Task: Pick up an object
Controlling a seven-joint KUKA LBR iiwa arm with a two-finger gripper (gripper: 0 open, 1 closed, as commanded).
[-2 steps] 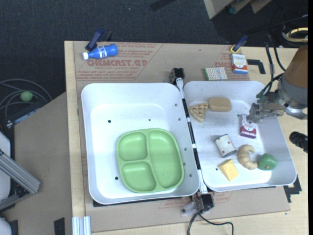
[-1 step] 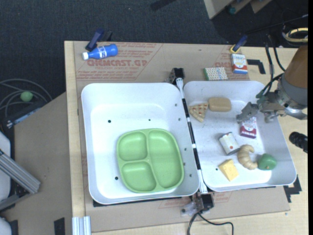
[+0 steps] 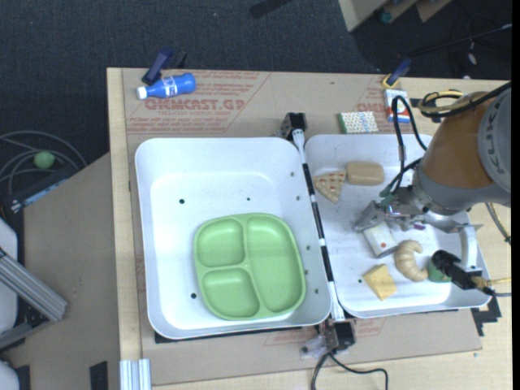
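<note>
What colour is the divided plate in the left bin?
Light green; the divided plate shows plainly in the camera view.

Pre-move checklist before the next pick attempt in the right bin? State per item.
1. Pincer is over the right bin: ok.
2. Pincer is low among the items, beside a small white card-like piece: ok.
3. Something is held: cannot tell; nothing is visibly gripped.
4. Targets are within the bin: ok. Tan block, waffle-like piece, croissant-shaped item and yellow wedge all lie in it.
5. Neighbours are spaced for a clean grasp: not ok; the croissant-shaped item and white piece lie close together by the pincer.
6. Green divided plate is out of the way in the left bin: ok.
</note>
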